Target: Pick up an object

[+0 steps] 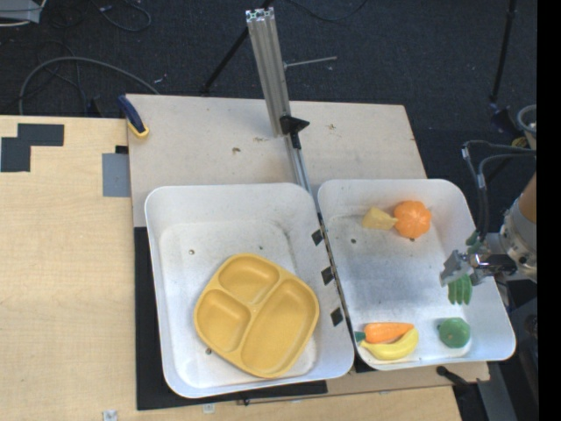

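Though the arm is cut off at right, the tool (459, 281) grips a green object (459, 291).

Two white bins, left (166, 235) and right (386, 196), are showing smooth, matt plastic, lightly scuffed grey on their floors. The yellow divided plate (256, 314) is appearing as smooth plastic with a faint sheen. The bench top (351, 139) is looking like pale, matt board, and the table (61, 279) beside it is showing light wood grain. An upright post (270, 68) is reading as brushed, ridged metal. The toy orange (412, 218), banana (392, 349) and carrot (387, 331) are looking like smooth moulded plastic.
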